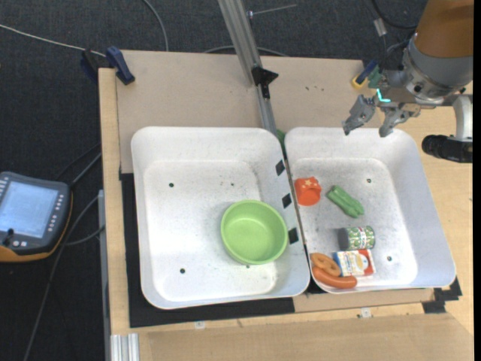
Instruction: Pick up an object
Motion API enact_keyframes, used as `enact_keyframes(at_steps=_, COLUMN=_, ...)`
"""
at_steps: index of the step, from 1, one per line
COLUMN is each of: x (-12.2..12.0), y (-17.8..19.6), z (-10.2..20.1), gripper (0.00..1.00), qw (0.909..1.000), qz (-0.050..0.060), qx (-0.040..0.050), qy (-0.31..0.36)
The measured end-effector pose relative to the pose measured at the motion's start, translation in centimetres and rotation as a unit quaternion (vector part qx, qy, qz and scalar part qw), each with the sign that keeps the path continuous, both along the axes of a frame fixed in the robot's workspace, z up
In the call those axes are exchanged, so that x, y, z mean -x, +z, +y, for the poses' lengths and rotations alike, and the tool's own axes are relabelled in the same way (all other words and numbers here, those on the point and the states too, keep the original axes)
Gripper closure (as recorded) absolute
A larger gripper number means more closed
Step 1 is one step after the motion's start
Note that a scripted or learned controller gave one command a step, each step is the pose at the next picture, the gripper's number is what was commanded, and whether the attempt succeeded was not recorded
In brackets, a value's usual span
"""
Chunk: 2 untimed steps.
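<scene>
Pincer above the right bin's far rim, nothing held

Pincer (376,122) hangs with its two fingers spread apart and nothing between them, over the far rim of the right bin (421,194). The grey arm (443,43) with its orange band reaches in from beyond that bin's far right corner.

Inside the right bin, all well below the pincer: an orange-red cup-like object (307,191) lies close to the wall shared with the left bin; a green vegetable-shaped toy (345,201) lies just beside it, toward the bin's middle. Nearer the front, a small can with a green label (356,238) lies on its side. A red and white carton (355,262) sits just in front of the can, touching a toy hot dog (328,271) at the bin's front left corner.

A lime green bowl (254,232) stands upright in the left bin (161,201), close to the wall shared with the right bin.
</scene>
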<state>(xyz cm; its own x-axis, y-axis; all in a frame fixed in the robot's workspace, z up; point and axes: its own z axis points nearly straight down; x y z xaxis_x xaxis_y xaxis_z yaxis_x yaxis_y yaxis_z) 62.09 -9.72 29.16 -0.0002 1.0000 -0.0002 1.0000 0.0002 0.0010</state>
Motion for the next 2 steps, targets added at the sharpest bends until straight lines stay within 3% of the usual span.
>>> enact_keyframes(at_steps=1, x=0.0, y=0.0, z=0.0, gripper=0.0, qw=1.0, qz=0.0, qx=0.0, qy=0.0)
enact_keyframes(at_steps=2, x=0.0, y=-4.2, z=0.0, gripper=0.0, qw=1.0, qz=0.002, qx=-0.0002, qy=0.0)
